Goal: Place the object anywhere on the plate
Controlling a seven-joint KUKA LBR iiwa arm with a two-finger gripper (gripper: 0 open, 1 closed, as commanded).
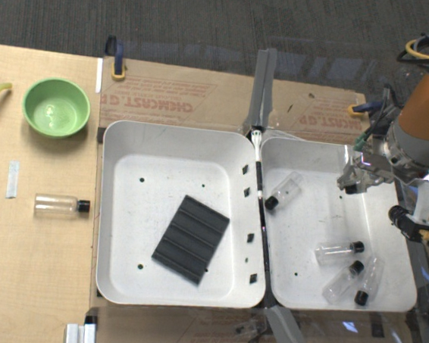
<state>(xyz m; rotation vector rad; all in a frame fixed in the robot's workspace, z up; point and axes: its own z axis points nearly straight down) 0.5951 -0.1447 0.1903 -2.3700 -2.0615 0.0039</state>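
Camera view showed us the gripper (353, 181) near the right bin's (293, 289) far right edge, with nothing visibly held, while the nearest vials (341, 254) lay toward its near right corner and the dark ridged plate (190, 239) sat mid left bin (113, 263).

Left white bin (113, 194) is mostly open floor, just the dark ribbed rectangular plate (190, 239) lying tilted near its middle. Right white bin (293, 289) is tighter: one clear black-capped vial (283, 192) by its left wall, three more (347, 269) crowding its near-right corner.
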